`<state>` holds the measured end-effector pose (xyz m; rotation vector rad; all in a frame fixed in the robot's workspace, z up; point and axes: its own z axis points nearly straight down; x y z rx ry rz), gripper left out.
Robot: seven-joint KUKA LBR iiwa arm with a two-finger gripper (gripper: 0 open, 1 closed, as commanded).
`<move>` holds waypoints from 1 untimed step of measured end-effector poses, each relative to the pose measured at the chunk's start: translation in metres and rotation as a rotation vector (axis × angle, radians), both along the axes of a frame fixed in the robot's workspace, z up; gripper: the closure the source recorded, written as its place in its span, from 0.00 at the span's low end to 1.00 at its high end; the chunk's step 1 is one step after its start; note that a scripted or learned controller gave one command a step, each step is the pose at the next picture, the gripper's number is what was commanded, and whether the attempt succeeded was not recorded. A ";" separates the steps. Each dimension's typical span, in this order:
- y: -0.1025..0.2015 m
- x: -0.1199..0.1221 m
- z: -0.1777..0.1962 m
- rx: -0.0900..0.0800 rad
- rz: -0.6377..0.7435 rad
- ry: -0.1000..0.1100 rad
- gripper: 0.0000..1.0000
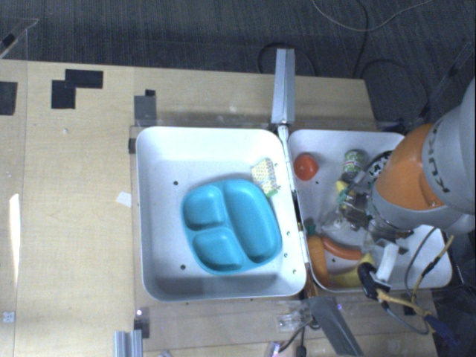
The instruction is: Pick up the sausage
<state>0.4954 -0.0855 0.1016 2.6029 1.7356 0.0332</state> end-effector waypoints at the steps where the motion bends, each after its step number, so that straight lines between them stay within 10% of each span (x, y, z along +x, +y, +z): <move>1: -0.005 -0.004 -0.012 0.000 0.007 0.012 0.00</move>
